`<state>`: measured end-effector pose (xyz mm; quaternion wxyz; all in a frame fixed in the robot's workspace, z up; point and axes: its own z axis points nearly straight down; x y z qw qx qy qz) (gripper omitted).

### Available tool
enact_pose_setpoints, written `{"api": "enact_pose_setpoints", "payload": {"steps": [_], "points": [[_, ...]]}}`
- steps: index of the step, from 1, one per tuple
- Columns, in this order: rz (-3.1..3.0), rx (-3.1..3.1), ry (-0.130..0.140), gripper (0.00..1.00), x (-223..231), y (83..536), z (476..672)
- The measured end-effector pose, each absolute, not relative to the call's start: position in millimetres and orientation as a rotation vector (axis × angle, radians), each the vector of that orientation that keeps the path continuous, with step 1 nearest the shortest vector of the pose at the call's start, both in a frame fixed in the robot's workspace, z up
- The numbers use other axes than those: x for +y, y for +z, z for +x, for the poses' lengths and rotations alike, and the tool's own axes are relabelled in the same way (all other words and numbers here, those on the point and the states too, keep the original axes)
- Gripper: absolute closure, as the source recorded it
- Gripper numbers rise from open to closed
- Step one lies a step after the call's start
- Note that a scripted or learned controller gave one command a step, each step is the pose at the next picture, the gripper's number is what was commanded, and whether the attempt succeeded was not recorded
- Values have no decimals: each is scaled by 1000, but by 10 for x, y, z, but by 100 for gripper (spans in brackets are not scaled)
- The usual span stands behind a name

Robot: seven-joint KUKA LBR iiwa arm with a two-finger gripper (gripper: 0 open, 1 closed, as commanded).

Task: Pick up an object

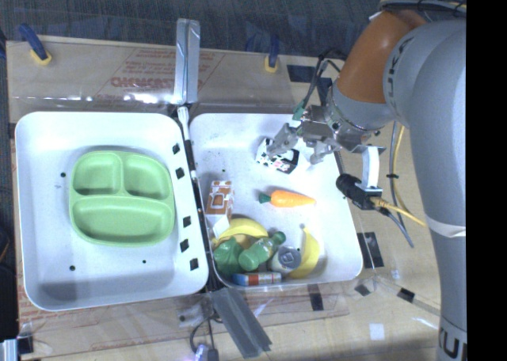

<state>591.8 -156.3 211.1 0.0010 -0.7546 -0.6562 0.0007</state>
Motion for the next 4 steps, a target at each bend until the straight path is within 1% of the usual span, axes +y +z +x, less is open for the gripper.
{"api": "enact_pose_setpoints", "payload": {"steps": [1,2,3,4], "points": [[-2495,-1947,-29,0,-1962,1169,6501],[-2409,-2019,-1,0,-1957,936,6584],[-2400,-2030,0,100,-1935,1044,6595],[-2399,-2030,0,0,-1930,1043,6595]]}}
